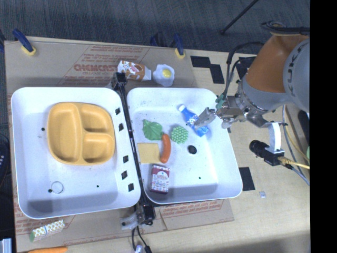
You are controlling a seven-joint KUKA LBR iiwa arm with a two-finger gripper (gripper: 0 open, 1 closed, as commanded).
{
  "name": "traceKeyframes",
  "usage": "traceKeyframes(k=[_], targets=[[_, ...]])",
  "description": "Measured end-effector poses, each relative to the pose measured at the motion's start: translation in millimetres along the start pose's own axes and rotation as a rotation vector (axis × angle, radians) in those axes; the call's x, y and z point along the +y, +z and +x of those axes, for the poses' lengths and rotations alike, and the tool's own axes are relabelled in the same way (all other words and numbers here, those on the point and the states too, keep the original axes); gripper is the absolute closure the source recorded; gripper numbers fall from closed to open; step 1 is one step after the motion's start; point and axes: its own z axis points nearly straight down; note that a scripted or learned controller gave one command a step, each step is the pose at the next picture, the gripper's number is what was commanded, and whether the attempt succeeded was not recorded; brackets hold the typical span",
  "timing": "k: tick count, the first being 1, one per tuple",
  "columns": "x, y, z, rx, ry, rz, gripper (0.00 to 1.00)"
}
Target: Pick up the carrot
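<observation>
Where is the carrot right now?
The carrot lies in the right bin, near its middle, between the yellow cheese slice and the green round toy.

Arm point(274, 73) seen as rounded grey casing with a broad orange band above the wrist; dark lettering partly seen on the grey shell; black cables looped beside the wrist; gripper point(202, 118) built of small metallic-grey parts.

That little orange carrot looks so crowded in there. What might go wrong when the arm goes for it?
The small orange carrot lies between a yellow cheese slice and a green dotted ball, so the fingers may catch those instead. The gripper hovers over a blue bottle and might nudge it while crossing.
</observation>
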Motion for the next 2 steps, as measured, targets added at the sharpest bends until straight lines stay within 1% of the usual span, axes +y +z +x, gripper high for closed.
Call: traceKeyframes(k=[1,2], targets=[[-11.8,79.9,43.0,0.0,0.087,0.001,0.0],[-30.6,121.5,90.5,0.002,0.319,0.003,0.0]])
